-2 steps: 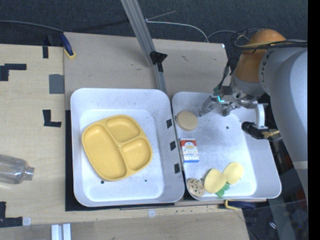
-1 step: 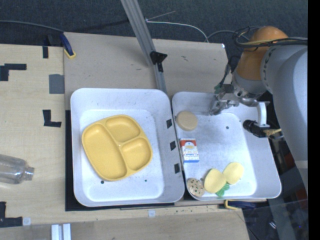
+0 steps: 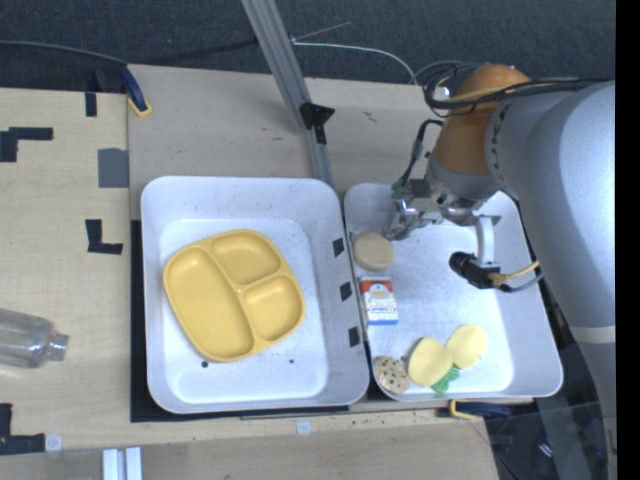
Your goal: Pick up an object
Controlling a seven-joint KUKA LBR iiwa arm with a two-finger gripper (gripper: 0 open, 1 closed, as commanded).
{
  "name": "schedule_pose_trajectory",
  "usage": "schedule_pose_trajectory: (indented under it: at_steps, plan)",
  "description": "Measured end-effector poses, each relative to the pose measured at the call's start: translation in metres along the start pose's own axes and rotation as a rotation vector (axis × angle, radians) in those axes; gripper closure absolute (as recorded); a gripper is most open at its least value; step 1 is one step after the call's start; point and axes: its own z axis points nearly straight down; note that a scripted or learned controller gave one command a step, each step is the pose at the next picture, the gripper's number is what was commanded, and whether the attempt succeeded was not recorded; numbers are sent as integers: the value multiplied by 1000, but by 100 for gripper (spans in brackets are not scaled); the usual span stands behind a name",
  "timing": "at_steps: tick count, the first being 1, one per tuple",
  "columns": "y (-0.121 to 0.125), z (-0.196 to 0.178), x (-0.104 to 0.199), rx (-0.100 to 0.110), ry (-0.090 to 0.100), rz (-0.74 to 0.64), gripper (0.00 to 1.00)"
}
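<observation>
My gripper [image 3: 399,218] hangs low over the back left corner of the right bin [image 3: 520,368]. It stands just up and to the right of a round tan disc [image 3: 374,252], close to it or touching its edge. Nothing shows as held. In front of the disc lies a small red and white carton [image 3: 380,301]. Near the bin's front edge sit a speckled cookie [image 3: 390,373] and two pale yellow rounded pieces [image 3: 447,354] with a bit of green beside them.
The left bin [image 3: 160,208] holds a yellow divided plate [image 3: 233,292]. A metal pole [image 3: 280,48] slants down toward the gap between the bins. A clear plastic bottle [image 3: 28,338] lies on the bench at far left. The arm [image 3: 560,168] covers the right bin's back right.
</observation>
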Motion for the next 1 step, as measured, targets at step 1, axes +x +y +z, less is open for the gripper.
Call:
schedule_pose_trajectory:
  at_steps: [1]
  plan:
    - [0,1,-2,1,2,3,0]
